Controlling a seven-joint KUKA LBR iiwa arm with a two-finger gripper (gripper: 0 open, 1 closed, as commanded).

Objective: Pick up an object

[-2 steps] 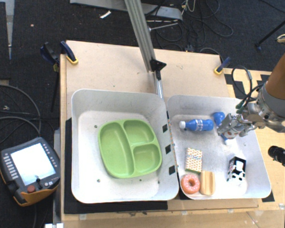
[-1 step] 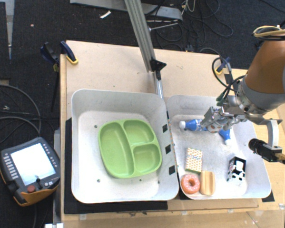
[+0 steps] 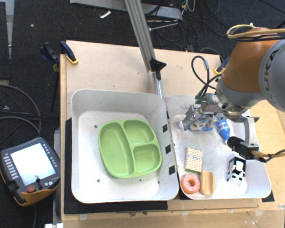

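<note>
My gripper [image 3: 198,118] hangs over the far left part of the right bin [image 3: 258,186]. Right under it lies a small red, white and blue object [image 3: 196,125], partly covered by the gripper. A blue object [image 3: 223,129] lies just to its right. Nearer the front are a checkered yellow wafer [image 3: 193,159], a pink donut [image 3: 190,184], a tan bread-like block [image 3: 207,182] and a black-and-white cow toy [image 3: 236,170].
The left bin [image 3: 82,179] holds a green divided plate [image 3: 130,147]. A slanted metal pole [image 3: 143,32] rises at the back between the bins. A teach pendant [image 3: 27,169] lies off the bench to the left, and a clamp [image 3: 65,51] grips the far left corner.
</note>
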